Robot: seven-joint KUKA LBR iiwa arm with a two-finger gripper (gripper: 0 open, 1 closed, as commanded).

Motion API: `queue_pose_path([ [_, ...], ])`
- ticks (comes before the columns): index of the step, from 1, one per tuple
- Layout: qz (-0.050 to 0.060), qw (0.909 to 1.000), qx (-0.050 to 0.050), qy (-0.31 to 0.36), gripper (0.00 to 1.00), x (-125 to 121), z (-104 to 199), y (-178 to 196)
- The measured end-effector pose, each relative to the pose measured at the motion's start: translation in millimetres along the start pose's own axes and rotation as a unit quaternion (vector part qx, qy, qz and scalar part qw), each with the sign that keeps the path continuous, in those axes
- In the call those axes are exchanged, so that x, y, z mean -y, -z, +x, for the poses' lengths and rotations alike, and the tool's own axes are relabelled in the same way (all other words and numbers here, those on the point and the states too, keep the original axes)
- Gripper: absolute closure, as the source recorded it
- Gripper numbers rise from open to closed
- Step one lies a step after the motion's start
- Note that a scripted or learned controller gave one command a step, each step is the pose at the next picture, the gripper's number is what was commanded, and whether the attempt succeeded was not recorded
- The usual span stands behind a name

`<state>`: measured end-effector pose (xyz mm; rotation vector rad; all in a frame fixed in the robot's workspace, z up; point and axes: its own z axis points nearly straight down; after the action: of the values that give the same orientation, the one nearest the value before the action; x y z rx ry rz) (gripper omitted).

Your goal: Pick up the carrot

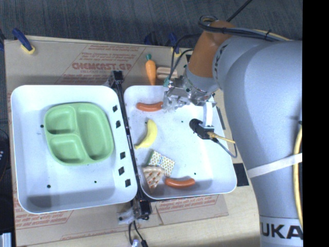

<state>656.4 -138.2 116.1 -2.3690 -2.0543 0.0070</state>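
Two shallow white bins sit side by side on the bench (77,60), which is covered here by a sheet of cardboard with red print. The left bin (20,138) holds a pale green divided plate (77,133), lying flat near its middle.

The right bin (205,161) holds several things. A reddish sausage (149,106) lies by its far rim. A yellow banana (147,135) lies curved nearer to us, toward the left wall. Near the front are a small patterned packet (162,162), a tan and red wedge (152,175) touching it (what it is we cannot make out), and a second sausage (180,182) just right of that wedge.

The carrot (150,72) is in neither bin. It lies on the cardboard just beyond the far rim of the right bin, orange body toward us and green top pointing away.

The grey arm (257,112) comes in from the right, its orange band (205,50) above the wrist. The jaws are over the far part of the right bin, just right of the far sausage's end. They are near the carrot but apart from it, to its right and closer to us. We cannot tell how the jaws stand, and we see nothing held between them.

A blue clamp (23,40) grips the far left corner of the bench.
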Motion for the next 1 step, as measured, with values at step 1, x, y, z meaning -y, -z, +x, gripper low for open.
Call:
queue_pose_path([
  [1,-0.002,0.9659,0.000,-0.259,1.00,-0.1,-7.9,139.6],
])
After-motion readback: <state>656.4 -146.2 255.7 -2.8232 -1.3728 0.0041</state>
